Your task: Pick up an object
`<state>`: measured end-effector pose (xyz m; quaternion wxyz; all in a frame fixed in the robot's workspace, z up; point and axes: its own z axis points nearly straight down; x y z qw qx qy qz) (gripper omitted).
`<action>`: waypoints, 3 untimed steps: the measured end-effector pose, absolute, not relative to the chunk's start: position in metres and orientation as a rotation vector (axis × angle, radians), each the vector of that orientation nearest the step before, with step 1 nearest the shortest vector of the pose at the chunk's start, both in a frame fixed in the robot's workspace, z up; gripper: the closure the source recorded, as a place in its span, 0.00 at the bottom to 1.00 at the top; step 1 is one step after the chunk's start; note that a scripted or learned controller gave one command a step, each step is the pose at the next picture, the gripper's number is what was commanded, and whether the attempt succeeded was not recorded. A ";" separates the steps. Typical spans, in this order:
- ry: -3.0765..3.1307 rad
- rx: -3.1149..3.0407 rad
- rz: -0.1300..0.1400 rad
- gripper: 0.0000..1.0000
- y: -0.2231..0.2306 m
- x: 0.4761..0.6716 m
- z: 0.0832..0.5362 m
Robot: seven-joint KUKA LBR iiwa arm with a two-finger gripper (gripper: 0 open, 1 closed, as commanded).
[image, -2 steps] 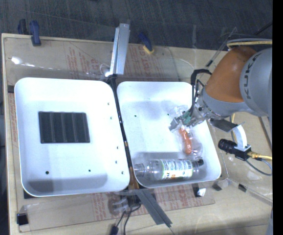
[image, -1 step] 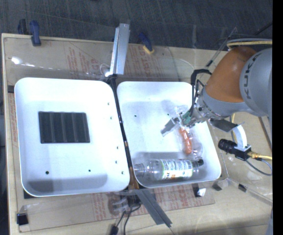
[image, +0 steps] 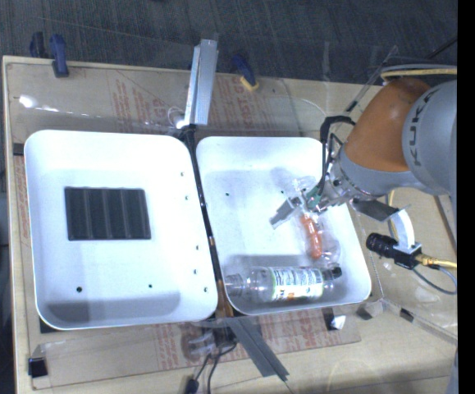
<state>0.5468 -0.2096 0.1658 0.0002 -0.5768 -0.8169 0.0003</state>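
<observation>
Nearest the camera, a clear plastic bottle [image: 282, 282] lies on its side along the 6 o'clock wall of the right bin [image: 221, 220], cap end toward 3 o'clock, label facing up. It rests against the bin's lower wall, apart from the gripper.

Just beyond it, toward 12 o'clock, an orange packet [image: 313, 235] in clear wrap lies on the bin floor, its long axis running roughly 12 to 6 o'clock. Its lower end lies near the bottle's cap end; contact between the two cannot be confirmed.

The gripper [image: 289, 212] sits low over the bin at the packet's 11 o'clock side, with the grey wrist and orange band of the arm [image: 393, 138] entering from 3 o'clock. Whether the jaws are spread or closed cannot be told at this resolution, and no object is visibly between them.

At 9 o'clock, the left bin [image: 48, 162] holds a dark ribbed rectangular pad [image: 107, 213], well apart from the arm.

Step in hand, as judged: approach and descent toward a grasp; nothing is secured. The packet is the nearest candidate. The next move calls for centring the jaws across the packet's narrow width, then closing and lifting straight up, clear of the bottle.
</observation>
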 end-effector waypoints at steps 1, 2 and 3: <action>-2.306 -2.131 0.002 0.00 -0.187 0.595 0.091; -2.347 -2.088 0.000 0.00 -0.210 0.554 0.171; -2.391 -2.035 0.002 0.00 -0.209 0.550 0.177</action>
